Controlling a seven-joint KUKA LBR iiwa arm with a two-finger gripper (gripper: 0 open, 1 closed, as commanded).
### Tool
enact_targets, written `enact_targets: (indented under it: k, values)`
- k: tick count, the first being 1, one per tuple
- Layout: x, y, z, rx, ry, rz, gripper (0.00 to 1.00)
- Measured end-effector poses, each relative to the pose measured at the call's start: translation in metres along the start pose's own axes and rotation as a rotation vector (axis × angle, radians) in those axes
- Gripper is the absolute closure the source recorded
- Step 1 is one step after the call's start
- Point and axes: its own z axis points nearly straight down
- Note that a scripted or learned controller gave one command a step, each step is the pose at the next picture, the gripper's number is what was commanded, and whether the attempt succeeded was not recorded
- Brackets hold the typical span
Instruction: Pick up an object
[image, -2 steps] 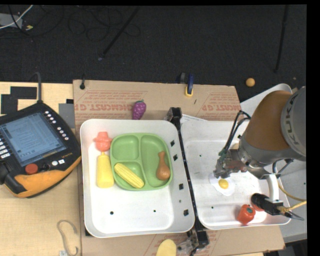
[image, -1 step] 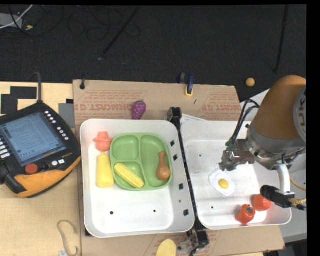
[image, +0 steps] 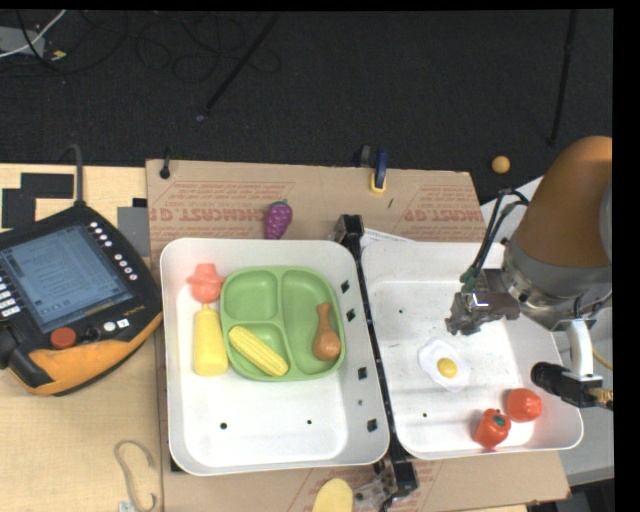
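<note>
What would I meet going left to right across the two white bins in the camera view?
Pink toy → yellow bottle → yellow corn cob on the green divided plate → brown drumstick → gripper → red pepper → red tomato.

One camera, fixed high above the bench, looks down at a slant, and both white bins sit side by side across the middle: the left bin (image: 200, 440) and the right bin (image: 400, 300). The view tilts away toward the far side, where the dark floor (image: 300, 80) fills the top. The arm (image: 565, 220) comes in from the right edge. It stands back enough to take in the cardboard sheet (image: 310, 200) under the bins and the teach pendant (image: 70, 290) at far left.
</note>
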Motion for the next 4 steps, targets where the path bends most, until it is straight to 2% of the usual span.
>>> enact_targets:
  k: [1, 2, 4]
  values:
    - [0.048, 0.014, 0.011, 0.003, 0.001, -0.003, 1.0]
    - [0.108, 0.03, 0.004, 0.002, 0.002, -0.006, 1.0]
    - [0.199, 0.06, -0.005, 0.002, 0.001, -0.003, 1.0]
